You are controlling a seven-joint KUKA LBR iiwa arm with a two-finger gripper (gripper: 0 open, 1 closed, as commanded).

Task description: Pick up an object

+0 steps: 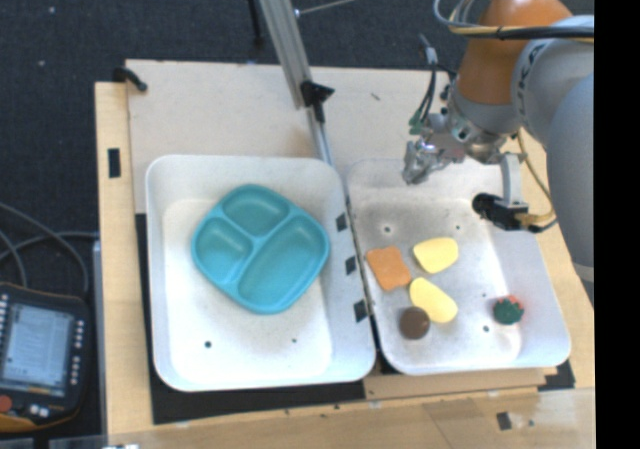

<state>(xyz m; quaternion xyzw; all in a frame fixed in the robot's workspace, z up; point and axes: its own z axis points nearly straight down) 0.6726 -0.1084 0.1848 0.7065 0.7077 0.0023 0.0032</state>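
My gripper point(417, 169) hangs over the far edge of the right bin point(545, 337), above its back left part, with nothing seen between its fingers. Nearer the front of that bin lie an orange square piece point(388, 268), two yellow pieces point(436, 255) point(433, 299), a small brown round thing point(414, 322) and a small green and red thing point(508, 310). All of them sit well in front of the gripper, apart from it.
The left bin point(175, 357) holds a teal divided plate point(261, 247). A slanted metal rail point(285, 32) runs from the top down to the gap between the bins. A screen device point(35, 347) sits off the bench at the lower left.
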